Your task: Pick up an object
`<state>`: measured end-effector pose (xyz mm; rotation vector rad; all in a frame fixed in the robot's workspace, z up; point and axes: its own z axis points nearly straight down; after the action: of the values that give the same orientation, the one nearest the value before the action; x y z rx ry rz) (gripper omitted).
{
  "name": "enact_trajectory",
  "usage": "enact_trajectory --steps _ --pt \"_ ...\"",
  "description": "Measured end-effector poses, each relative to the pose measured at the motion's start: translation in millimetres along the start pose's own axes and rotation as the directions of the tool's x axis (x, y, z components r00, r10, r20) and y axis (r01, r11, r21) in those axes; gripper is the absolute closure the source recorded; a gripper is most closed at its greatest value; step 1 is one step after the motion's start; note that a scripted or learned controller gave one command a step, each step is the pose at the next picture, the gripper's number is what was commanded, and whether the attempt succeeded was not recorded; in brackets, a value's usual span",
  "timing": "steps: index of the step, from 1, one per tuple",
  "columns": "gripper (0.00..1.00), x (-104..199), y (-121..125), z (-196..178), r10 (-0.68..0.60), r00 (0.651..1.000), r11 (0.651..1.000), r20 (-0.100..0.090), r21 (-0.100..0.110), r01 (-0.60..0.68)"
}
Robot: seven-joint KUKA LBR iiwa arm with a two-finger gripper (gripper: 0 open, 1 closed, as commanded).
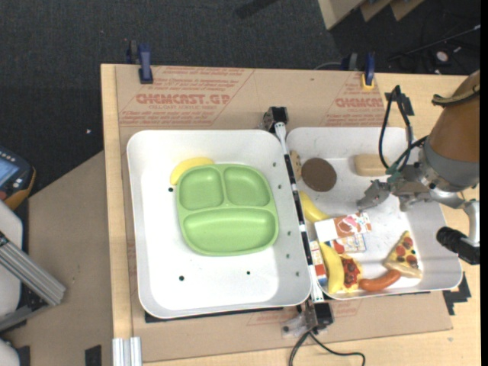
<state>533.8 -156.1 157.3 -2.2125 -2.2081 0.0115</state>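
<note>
Although I cannot tell the state of the tool [375,197], the small white printed carton [345,234] just near of it looks light and stiff (probably slick), so grip its flat sides.

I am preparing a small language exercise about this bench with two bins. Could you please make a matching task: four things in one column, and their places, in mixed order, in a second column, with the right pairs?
Things:
1. green plate
2. brown disc
3. pizza slice
4. sausage

Places:
A. right bin, far part, near the wall between the bins
B. right bin, near edge, below the pizza slice
C. left bin, about the middle
D. right bin, near right corner

Pairs: 1-C, 2-A, 3-D, 4-B
</note>
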Motion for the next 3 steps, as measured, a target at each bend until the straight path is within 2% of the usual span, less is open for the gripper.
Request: enact_trajectory --steps 1,2,3 --pt "0.00 60 64 10 -0.009 1.000 1.000 0.006 -0.021 0.009" --pt "0.00 59 -33 75 0.001 1.000 1.000 0.003 -0.014 -0.001" --pt "1.00 59 -30 63 0.000 1.000 1.000 0.007 -0.021 0.000"
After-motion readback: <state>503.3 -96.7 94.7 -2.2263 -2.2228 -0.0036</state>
